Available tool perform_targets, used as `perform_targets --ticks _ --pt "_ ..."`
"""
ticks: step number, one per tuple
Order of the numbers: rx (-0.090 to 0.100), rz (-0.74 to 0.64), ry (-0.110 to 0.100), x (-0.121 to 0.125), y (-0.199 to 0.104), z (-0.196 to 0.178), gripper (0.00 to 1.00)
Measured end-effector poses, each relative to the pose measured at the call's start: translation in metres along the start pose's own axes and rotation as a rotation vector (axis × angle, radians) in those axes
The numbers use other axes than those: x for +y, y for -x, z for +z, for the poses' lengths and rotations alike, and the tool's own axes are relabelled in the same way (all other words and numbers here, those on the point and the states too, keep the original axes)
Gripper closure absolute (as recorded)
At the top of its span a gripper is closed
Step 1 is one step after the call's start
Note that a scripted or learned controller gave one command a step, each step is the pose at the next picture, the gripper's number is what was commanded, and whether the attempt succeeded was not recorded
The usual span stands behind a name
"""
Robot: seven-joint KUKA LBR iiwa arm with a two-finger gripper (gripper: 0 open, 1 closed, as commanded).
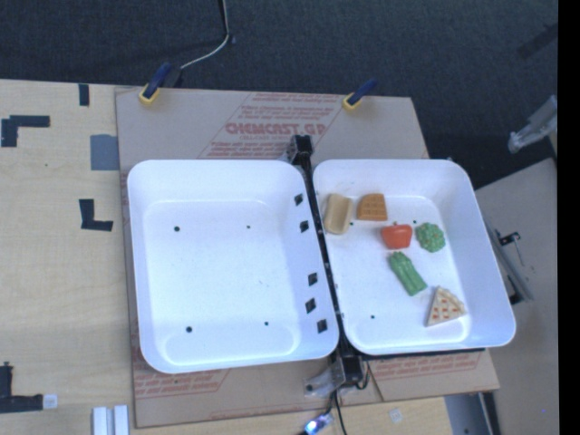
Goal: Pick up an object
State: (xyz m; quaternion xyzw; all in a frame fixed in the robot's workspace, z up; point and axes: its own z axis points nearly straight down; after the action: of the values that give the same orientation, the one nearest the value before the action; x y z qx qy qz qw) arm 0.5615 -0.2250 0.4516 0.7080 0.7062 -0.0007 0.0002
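Beside the right bin (pixel 458 184) divider, tan piece (pixel 337 213) blurred, shape unclear

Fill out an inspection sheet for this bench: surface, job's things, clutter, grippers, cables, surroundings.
Surface: cardboard sheet under two white bins; left bin, right bin.
Job's things: in the right bin, tan piece, orange-brown piece, red piece, green floret, green stick, waffle-patterned wedge.
Clutter: nothing seen.
Grippers: nothing seen.
Cables: white cable near a yellow-and-blue clamp.
Surroundings: dark carpet, second clamp.
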Motion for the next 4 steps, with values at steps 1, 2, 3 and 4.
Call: perform_targets --ticks 1,2,3,4 --pt "-0.003 -0.005 0.01 0.045 -0.002 -0.088 0.0" --pt "0.001 -0.006 0.004 -0.04 -0.05 -0.085 0.0" --pt "0.002 0.003 -0.007 -0.079 0.001 -0.011 0.0" --pt "-0.003 -0.004 0.009 -0.074 -0.001 -0.088 0.0"
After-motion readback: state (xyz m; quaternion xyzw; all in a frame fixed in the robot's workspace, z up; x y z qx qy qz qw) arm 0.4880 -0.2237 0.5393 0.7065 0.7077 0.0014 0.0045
